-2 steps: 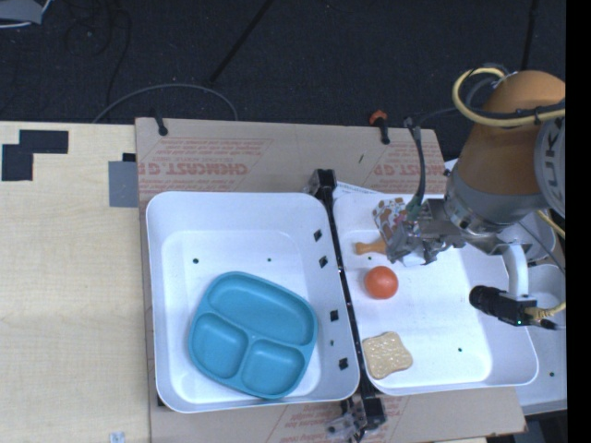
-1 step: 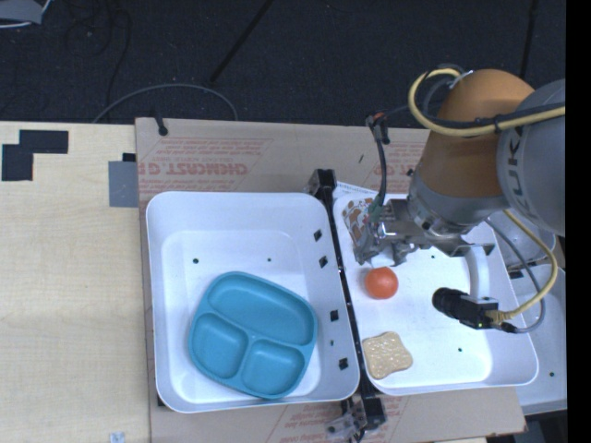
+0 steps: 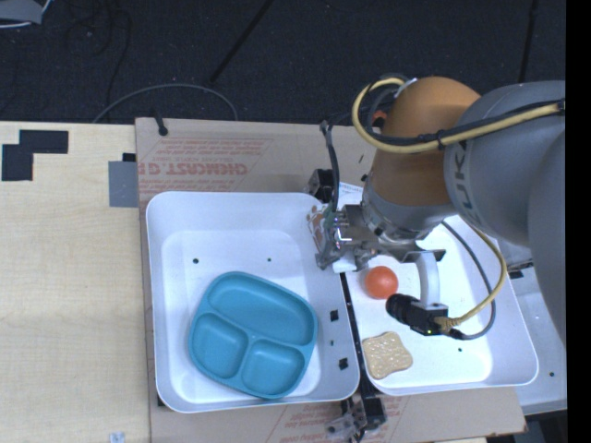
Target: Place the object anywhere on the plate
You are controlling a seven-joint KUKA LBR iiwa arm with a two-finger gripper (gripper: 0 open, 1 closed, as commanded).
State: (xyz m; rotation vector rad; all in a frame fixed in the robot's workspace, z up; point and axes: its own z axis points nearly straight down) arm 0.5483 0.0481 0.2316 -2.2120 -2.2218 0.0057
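Reaching over right bin (image 3: 517,358), wrist down

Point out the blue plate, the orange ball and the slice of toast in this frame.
blue plate (image 3: 251,333): camera view, on its central divider, left bin.
orange ball (image 3: 379,281): camera view, middle of its visible surface, right bin.
slice of toast (image 3: 386,353): camera view, centre of its top face, right bin.

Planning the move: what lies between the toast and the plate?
In the camera view, the toast and blue plate are separated by the two bins' adjoining walls.
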